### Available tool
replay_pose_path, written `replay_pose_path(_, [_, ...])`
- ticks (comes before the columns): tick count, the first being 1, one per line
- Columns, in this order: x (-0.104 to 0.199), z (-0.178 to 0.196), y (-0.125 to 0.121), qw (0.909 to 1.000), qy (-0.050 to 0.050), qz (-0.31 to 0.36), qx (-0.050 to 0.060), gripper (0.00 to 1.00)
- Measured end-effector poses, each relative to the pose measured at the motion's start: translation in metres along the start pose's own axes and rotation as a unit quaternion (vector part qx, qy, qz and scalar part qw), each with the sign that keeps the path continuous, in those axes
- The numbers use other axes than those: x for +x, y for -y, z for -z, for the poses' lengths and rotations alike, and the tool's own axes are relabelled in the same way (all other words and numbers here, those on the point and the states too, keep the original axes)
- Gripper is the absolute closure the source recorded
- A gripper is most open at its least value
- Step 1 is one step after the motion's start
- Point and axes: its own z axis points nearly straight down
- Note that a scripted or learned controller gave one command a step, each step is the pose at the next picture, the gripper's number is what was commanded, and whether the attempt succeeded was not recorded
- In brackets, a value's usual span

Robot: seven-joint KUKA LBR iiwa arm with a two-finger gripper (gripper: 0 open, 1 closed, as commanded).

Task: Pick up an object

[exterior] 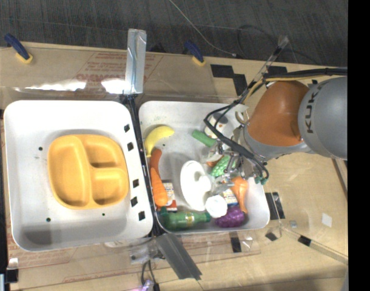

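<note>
Orange-banded, the arm [306,120] reaches from the right over the right bin [173,111], its gripper [230,162] low among crowded toys at centre-right; whether it grips anything cannot be told. Just beside it lie a white cup [194,183], a carrot [241,194] pointing down-frame, purple grapes [230,218], and a green bottle [185,219] lying crosswise. Farther left a banana [156,137] curves toward the upper right, and a yellow tray [88,170] sits in the left bin [27,138].

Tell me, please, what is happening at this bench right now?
A grey KUKA arm reaches from the right into the right bin, its gripper low among a pile of toy food: a banana, a carrot, a white cup and purple grapes. The left bin holds a yellow divided tray.
</note>
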Motion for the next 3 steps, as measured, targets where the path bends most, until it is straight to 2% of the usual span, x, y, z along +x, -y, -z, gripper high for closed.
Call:
replay_pose_path(1, [0.039,0.002,0.000,0.9997,0.005,-0.025,0.001,0.00])
replay_pose_path(2, [0.029,0.021,0.002,0.9995,0.020,-0.023,0.006,1.00])
replay_pose_path(3, [0.019,0.148,-0.023,0.9994,-0.002,-0.035,0.000,1.00])
